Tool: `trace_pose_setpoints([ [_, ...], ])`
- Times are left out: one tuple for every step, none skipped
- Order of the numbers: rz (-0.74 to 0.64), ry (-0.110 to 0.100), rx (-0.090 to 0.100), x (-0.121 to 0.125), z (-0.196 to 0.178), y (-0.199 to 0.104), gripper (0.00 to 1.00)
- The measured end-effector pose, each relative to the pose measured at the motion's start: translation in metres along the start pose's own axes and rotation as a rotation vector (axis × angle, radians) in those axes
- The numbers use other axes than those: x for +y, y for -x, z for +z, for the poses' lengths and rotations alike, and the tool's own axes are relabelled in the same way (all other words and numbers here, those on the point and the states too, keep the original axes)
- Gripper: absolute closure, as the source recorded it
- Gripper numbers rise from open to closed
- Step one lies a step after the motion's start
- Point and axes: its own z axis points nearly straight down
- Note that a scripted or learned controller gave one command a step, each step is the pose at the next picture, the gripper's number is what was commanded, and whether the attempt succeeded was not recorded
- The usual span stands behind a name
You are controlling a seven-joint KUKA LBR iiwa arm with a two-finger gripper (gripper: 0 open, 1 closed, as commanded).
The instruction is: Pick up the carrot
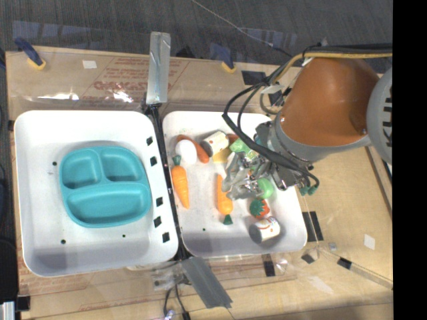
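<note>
Gripper (243,179), metal two-finger tool under the grey arm with orange band (330,102), is down inside the right shallow white bin (200,242), mid-bin toward its right wall. Cables and clutter hide the tips; cannot tell if it is spread or pressed together, and nothing is visibly pinched.

Two carrot-like things here. Slim orange plastic carrot with dark green stub (222,197) lies lengthwise just left of the gripper, tip toward the bin's far edge, stub toward the near edge. Fatter orange carrot with green top (180,184) lies against the left wall, near the divider. Both rest on the bin floor, not lifted.

Around the gripper: green toy pieces (265,187), a red-and-green strawberry-like toy (259,208), a grey-white cup-like toy (265,231) by the near right corner, a white egg-like toy (187,152) and a white block (216,143) at the far edge.

Risks, as judgement: the gripper sits over the green clutter, so closing may catch the wrong toy; the slim carrot could roll or get nudged aside; two carrots make the target ambiguous.

Left white bin (27,179) holds a teal three-compartment plate (103,185). Bins sit on a tan wooden bench (347,245) under taped clear sheeting; dark carpet (80,5) beyond the far edge.
</note>
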Motion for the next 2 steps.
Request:
trace_pose_setpoints([
  [0.0, 0.003, 0.007, 0.0, 0.003, -0.001, 0.0],
  [0.014, 0.011, 0.022, -0.011, 0.151, -0.001, 0.0],
])
